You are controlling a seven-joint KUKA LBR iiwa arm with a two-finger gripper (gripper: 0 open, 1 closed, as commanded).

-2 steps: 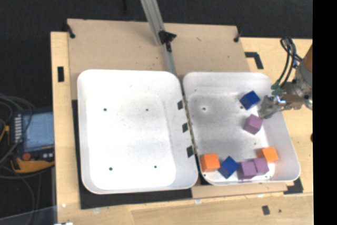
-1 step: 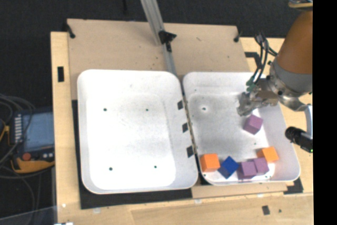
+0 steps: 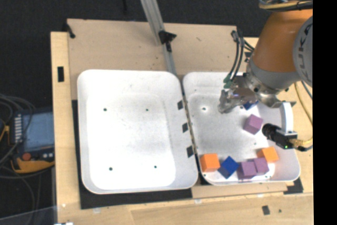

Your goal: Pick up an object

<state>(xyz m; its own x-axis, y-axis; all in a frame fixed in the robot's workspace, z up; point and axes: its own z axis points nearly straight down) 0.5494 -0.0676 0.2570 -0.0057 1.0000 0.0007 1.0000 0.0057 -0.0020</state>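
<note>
My gripper (image 3: 227,101) hangs over the upper middle of the right bin (image 3: 208,126), above bare white floor. A small blue piece (image 3: 249,106) peeks out just to its right, partly hidden under the wrist. A purple cube (image 3: 253,124) lies a little further down and to the right, apart from the gripper. Along the bin's front edge sit an orange block (image 3: 210,162), a blue block (image 3: 229,166), two purple blocks (image 3: 246,169) (image 3: 260,165) and another orange block (image 3: 270,154).
The left bin (image 3: 129,129) lies beside the right one, with black clips along the shared rim (image 3: 185,126). A slanted metal post (image 3: 150,2) stands behind the bins. A black camera unit (image 3: 276,136) sticks out from the arm over the right bin.
</note>
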